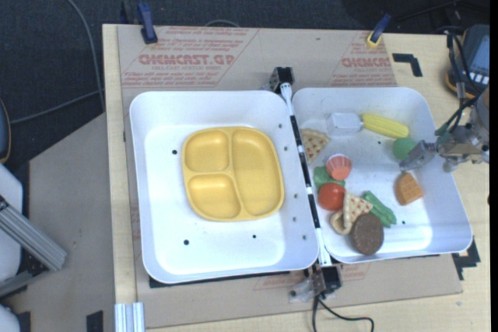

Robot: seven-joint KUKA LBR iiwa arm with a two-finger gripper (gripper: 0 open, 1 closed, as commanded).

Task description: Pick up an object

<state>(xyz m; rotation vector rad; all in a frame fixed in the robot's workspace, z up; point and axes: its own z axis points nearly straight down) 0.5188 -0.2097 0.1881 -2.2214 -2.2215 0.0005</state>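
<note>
The jaws of the gripper hang over the right bin, and I cannot tell how far apart they stand or whether they hold anything. Nearest lies one brown round patty, then one cracker wedge, one tomato and one bread piece. Farther off sits one corn cob. The left bin carries one yellow divided plate.

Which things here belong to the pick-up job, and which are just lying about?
Job:
end effector, over the right bin
corn
tomato
bread
brown patty
waffle slice

Lying about:
yellow plate in the left bin
blue clamp
</note>
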